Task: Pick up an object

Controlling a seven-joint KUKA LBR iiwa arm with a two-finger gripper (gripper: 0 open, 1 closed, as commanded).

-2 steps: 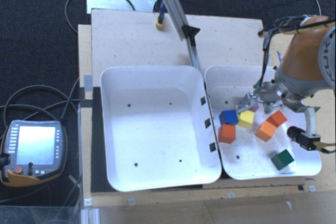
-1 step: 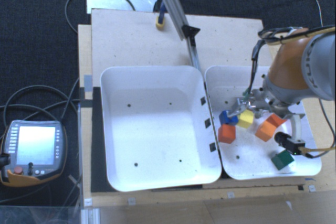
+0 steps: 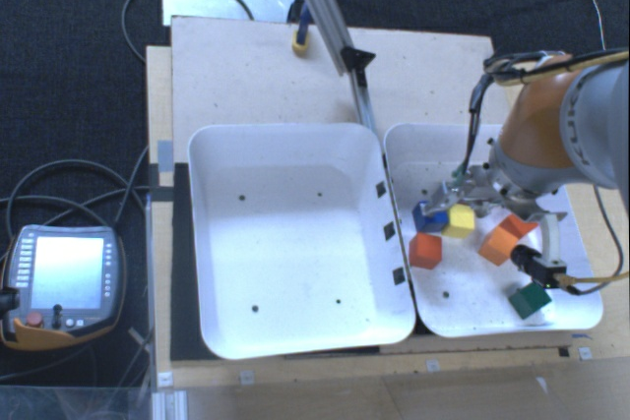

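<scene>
Dark carpet surrounds the counter (image 3: pixel 246 64), which carries two shallow white bins side by side. Left bin (image 3: pixel 295 241) holds nothing visible. Right bin (image 3: pixel 433 148) holds the objects: blue block (image 3: pixel 427 214), yellow block (image 3: pixel 461 220) touching it, red-orange block (image 3: pixel 425 251) just below, orange block (image 3: pixel 504 239), green block (image 3: pixel 531 298) near the front edge. Arm (image 3: pixel 561 128) reaches in from the right; pincer (image 3: pixel 471 195) sits low over the blue and yellow blocks, possibly touching them. Finger state: cannot tell. Teach pendant (image 3: pixel 59 285) lies left of the counter.
</scene>
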